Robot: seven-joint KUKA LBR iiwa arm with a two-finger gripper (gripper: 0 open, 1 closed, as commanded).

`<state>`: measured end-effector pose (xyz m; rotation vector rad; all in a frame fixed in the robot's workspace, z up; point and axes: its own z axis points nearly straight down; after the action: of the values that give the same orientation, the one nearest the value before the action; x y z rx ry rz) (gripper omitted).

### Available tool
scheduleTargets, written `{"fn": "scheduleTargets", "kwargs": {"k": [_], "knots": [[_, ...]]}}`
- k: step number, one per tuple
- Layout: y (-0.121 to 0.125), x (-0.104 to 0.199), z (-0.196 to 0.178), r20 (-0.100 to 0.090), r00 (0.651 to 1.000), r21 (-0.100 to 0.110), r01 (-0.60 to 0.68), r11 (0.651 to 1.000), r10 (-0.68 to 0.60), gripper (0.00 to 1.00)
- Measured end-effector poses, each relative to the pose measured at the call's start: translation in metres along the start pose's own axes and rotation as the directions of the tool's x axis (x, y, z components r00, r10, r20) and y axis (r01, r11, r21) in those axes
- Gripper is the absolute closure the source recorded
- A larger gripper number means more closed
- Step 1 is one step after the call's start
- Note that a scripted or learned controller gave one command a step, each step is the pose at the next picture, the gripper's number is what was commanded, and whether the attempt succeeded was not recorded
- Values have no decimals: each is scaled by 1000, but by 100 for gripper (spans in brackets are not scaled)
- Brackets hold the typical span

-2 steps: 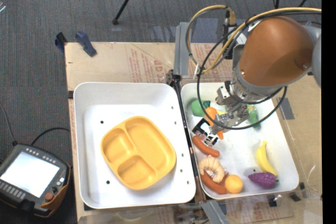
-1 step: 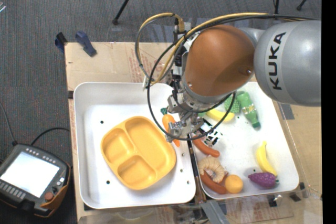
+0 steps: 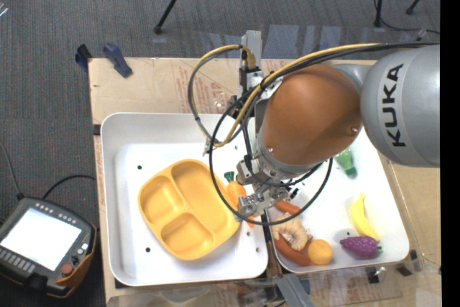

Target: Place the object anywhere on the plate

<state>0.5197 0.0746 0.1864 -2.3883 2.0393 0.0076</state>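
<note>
1. The arm (image 3: pixel 402 108) comes in from the right and bends down over the middle of the bench, above the place where the two bins meet.
2. Its orange band (image 3: pixel 309 117) is a big rounded shape that hides much of the wrist and part of the right bin (image 3: pixel 392 216).
3. Black and yellow cables (image 3: pixel 215 93) loop from the wrist to the left, over the back wall of the left bin (image 3: pixel 115 190).
4. The gripper (image 3: pixel 257 203) points down, just beside the right rim of the plate (image 3: pixel 183 208), over the wall between the bins.
5. I cannot tell how its fingers stand, because the metal parts are small and crowded.
6. An orange object (image 3: pixel 234 192) lies right beside the gripper, touching the plate's right rim; if the gripper holds it, I cannot tell.
7. The plate is yellow with three compartments and lies in the left bin.
8. In the right bin lie a banana (image 3: pixel 363 218), purple grapes (image 3: pixel 359 246), an orange ball (image 3: pixel 320 251), a sausage (image 3: pixel 289 252) and a green item (image 3: pixel 346 162).
</note>
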Motion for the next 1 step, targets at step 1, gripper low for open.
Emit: {"fn": "scheduleTargets", "kwargs": {"k": [1], "knots": [[-53,-29,-54,0,993,4,121,993,-121,100]]}}
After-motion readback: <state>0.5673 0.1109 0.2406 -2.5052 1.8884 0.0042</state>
